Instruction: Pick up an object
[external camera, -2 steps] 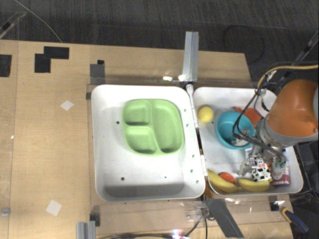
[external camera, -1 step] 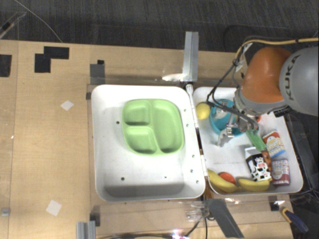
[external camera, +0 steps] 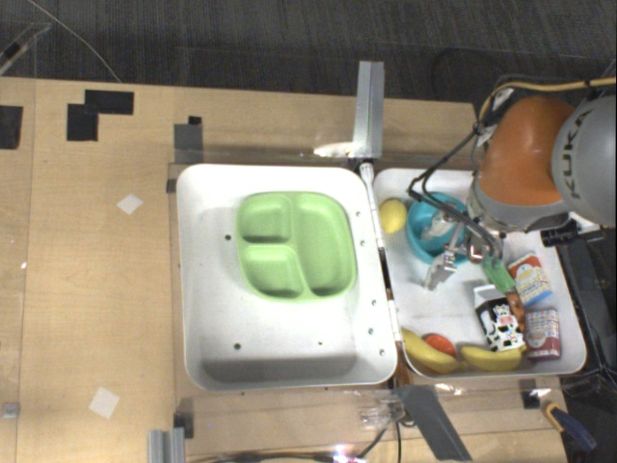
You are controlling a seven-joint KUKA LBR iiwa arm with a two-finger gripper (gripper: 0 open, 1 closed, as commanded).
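Metal hand (external camera: 448,263), fingers apart, holding nothing, over bare right-bin floor (external camera: 439,307); teal bowl (external camera: 424,228) just beside.

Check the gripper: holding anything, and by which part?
Cannot be told. The gripper hangs over the right bin beside the teal bowl; no object shows in it.
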